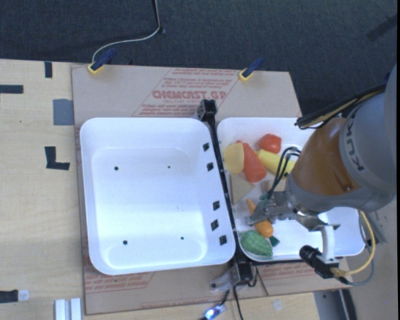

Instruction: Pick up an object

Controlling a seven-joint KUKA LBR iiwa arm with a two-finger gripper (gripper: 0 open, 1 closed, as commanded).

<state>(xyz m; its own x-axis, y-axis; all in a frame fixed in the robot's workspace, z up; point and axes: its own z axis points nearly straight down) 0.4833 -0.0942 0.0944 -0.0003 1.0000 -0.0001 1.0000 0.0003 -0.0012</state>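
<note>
The right bin [347, 244] holds several toy foods. At its back lie a pale yellow piece [234, 157], an orange-red piece [254, 166], a red piece [270, 143] and a yellow piece [275, 162]. A green leafy piece [256, 244] rests in the front left corner, with a small orange piece [265, 229] just behind it. My gripper [265, 210] is low over the bin's left side, directly above the small orange piece. The grey arm with its orange band [323, 165] covers the bin's middle.
The left bin [150, 192] sits beside the right one, with a black divider clip strip [217, 179] between them. Both rest on a cardboard sheet [180, 92]. A cable [137, 39] runs along the back.
</note>
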